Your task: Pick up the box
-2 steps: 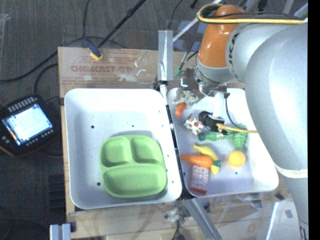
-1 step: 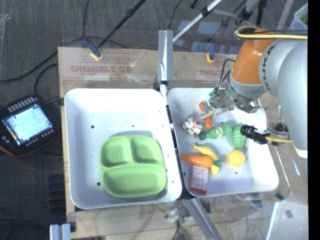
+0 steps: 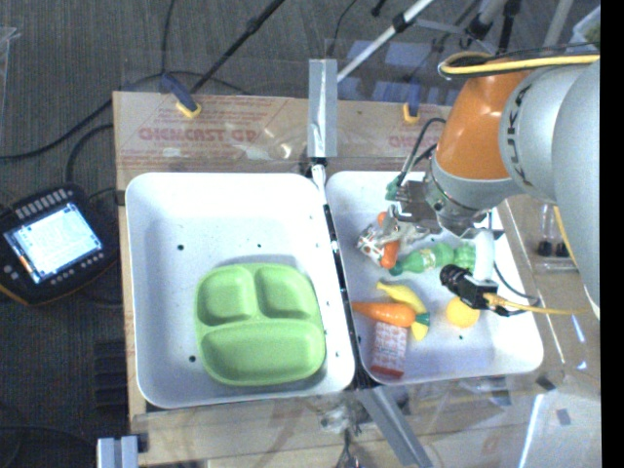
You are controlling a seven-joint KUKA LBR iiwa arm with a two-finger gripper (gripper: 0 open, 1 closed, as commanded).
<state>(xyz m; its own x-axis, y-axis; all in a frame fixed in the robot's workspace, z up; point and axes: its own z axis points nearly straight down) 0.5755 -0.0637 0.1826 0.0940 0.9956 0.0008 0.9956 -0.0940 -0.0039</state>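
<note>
The box (image 3: 388, 347), a small red and white carton, lies flat near the front left corner of the right bin (image 3: 517, 354). My gripper (image 3: 382, 240) hangs over the bin's upper middle, well behind the box and apart from it. A small orange item (image 3: 390, 255) sits right under the gripper tip. The grey arm with its orange band (image 3: 487, 125) comes in from the right.
An orange carrot (image 3: 384, 312) lies just behind the box, with a yellow banana (image 3: 406, 296) beside it. A green bottle (image 3: 441, 257) and a yellow lemon (image 3: 461, 313) lie further right. The left bin (image 3: 156, 222) holds a green divided tray (image 3: 261, 325).
</note>
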